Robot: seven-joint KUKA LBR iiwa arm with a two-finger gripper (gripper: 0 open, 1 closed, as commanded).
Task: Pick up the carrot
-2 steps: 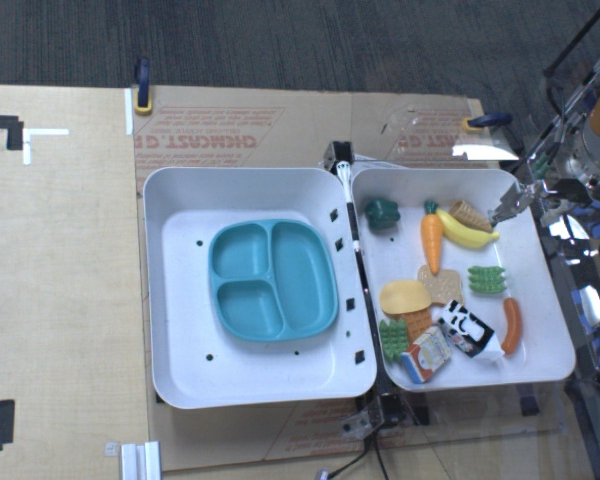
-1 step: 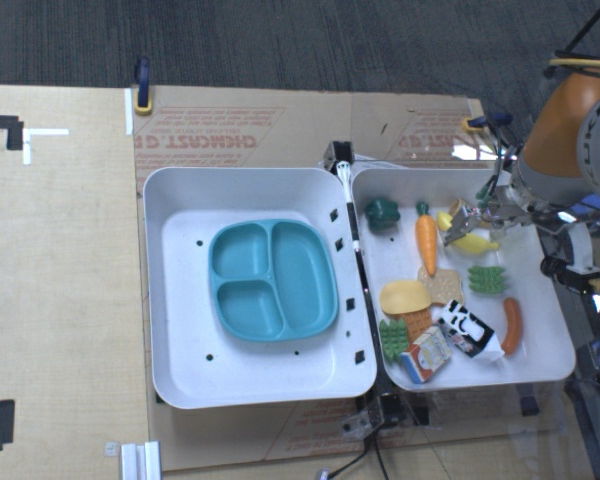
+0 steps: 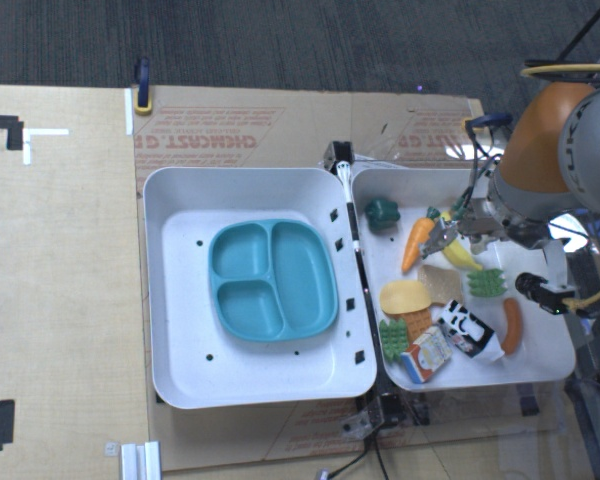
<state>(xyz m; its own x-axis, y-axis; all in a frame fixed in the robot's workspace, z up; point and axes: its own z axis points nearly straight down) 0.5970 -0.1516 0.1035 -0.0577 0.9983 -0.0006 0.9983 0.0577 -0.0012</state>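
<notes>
Orange carrot (image 3: 416,243) lies tilted in right bin (image 3: 550,368), upper left, beside banana (image 3: 460,255); gripper (image 3: 446,232) just right of it, finger state cannot tell; likely light, rigid, smooth plastic; pinch across thick mid-body.

Layout relative to the carrot (image 3: 417,243), which lies tilted in the right bin (image 3: 550,366). The gripper (image 3: 446,234) is just right of it. A small dark toy (image 3: 382,213) sits to its upper left; a banana (image 3: 461,256) to its right. A flat round piece (image 3: 406,296) lies below it. The divided plate (image 3: 274,279) rests in the left bin (image 3: 180,368), well left of it.
</notes>
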